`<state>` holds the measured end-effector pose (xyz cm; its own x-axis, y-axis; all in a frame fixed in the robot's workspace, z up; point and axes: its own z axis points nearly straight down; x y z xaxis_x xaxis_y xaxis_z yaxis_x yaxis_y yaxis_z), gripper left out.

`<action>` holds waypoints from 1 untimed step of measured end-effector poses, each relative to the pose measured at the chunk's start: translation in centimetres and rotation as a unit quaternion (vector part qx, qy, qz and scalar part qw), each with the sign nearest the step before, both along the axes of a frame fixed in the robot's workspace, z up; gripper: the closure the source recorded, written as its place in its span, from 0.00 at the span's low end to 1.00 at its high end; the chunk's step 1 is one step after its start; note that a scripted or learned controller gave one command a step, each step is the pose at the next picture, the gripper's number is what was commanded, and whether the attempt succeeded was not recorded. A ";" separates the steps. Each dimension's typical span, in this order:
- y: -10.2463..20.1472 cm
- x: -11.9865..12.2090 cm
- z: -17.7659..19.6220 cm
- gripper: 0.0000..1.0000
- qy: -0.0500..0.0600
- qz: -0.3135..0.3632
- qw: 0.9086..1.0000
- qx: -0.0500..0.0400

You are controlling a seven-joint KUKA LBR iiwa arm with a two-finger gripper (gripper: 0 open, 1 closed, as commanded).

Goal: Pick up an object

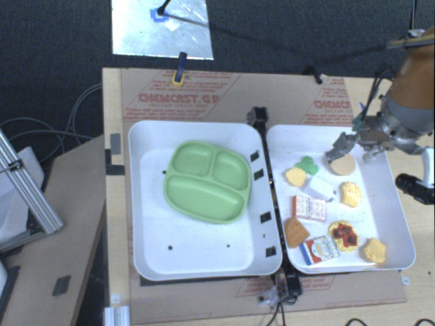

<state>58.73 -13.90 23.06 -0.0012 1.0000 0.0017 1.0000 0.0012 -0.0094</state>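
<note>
A: Where is the gripper (346,148)?

B: It hangs over the upper part of the right bin (401,240), the arm (411,90) reaching in from the right. Whether it is released or clenched cannot be told, and nothing can be seen held in it.

A: What lies nearest?

B: A pale round disc (342,165) lies just below it, touching or nearly so. A corn piece (351,194) is a little farther down, and a yellow lump (296,176) with a green piece (307,164) sits to its left.

A: What might go wrong?

B: The disc looks flat and low, so the gripper may close above it or push it aside. Crowded neighbours could be nudged.

A: And the other side?

B: The left bin (146,141) holds a green tray (207,182), well apart from the gripper.
</note>
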 end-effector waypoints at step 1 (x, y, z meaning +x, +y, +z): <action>0.0 0.2 0.6 0.00 -0.005 0.001 1.000 -0.001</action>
